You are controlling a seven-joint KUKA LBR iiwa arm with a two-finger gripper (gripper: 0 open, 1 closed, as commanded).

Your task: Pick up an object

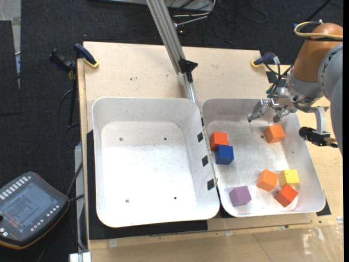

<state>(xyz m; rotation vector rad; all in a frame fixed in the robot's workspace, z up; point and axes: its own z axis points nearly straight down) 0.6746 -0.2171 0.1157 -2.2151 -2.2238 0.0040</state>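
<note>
Purple block [240, 195] nearest, right bin [312, 168] with six more blocks; end effector [269, 112] fingers apart, gripping nothing.

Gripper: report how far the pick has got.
Done: the gripper is over the right bin, just above and left of an orange block. In hand: nothing sits between its open fingers. Left: closing on a block and lifting it; all seven blocks lie on the bin floor.
</note>
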